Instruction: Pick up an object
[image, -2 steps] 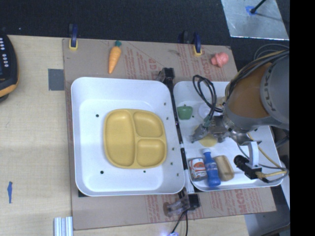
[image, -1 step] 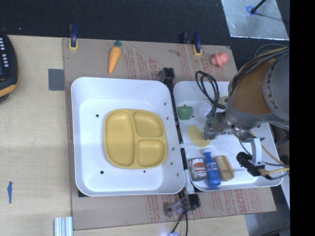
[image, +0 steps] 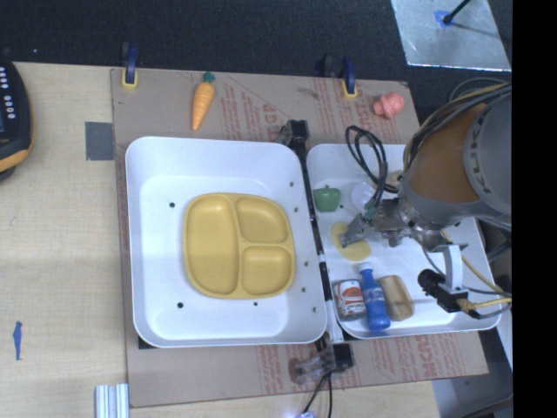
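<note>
The grey arm with its orange band [image: 448,159] looms closest to the lens, reaching down into the right bin [image: 487,316]. At its tip the gripper [image: 359,231] sits low over a pale yellow, flat item [image: 354,251] near the bin's middle, touching or just above it; whether it is clenched or released cannot be told at this size, and nothing is visibly lifted.

Just beside the gripper, toward the bins' shared wall, lies a green rounded object [image: 326,199]. Nearer the front edge of the same bin lie a small red-labelled can [image: 350,298], a blue bottle [image: 373,300] and a tan block [image: 397,297], side by side and touching or nearly so.

The left bin [image: 148,233] holds a yellow divided plate [image: 237,244]. A toy carrot [image: 202,101] and a pink object [image: 389,104] lie on the board beyond the bins.

In my judgement the pick is at the reach stage: arm down at a candidate, grasp and lift not yet shown.
</note>
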`<state>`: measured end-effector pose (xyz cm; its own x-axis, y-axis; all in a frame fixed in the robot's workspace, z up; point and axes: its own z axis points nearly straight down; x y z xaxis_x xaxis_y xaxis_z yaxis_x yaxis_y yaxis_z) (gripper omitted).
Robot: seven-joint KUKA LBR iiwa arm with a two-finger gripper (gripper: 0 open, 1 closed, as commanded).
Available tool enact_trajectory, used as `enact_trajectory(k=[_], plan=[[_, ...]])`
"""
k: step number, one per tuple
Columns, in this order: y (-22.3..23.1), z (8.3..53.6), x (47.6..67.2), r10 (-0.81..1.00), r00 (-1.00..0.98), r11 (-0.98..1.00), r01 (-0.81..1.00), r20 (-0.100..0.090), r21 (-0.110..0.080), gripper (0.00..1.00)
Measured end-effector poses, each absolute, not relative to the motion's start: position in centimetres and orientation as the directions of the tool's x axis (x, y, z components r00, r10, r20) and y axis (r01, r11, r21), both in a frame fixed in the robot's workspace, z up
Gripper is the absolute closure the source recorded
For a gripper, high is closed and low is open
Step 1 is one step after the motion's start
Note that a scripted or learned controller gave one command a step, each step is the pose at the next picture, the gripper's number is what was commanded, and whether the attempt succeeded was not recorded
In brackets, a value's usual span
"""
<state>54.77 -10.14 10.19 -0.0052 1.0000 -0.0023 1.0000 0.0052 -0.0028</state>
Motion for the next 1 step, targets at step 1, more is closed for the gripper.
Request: enact_trajectory(k=[1], plan=[[-16.73,11.32,61.78,1.000,-0.001,0.001,1.000,-0.005,0.006,0.00]])
